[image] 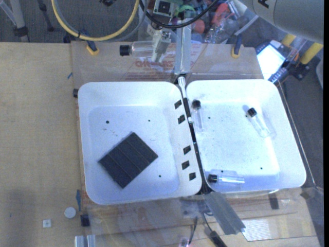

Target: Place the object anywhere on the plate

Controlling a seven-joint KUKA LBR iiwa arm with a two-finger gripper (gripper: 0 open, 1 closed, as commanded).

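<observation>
Camera view, right bin (pixel 288 138): capped spare vial (pixel 224 178) lying by the near wall.
Left bin (pixel 87 153): dark ridged plate (pixel 128 159) lying flat.
Far counter (pixel 36 86): gripper (pixel 161 48) fingers closed on clear black-capped vial (pixel 136 49), held level, well apart from plate.

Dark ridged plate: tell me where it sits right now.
The dark ridged plate lies flat in the left bin, toward its front, turned diagonally, well left of the divider between the bins.
</observation>
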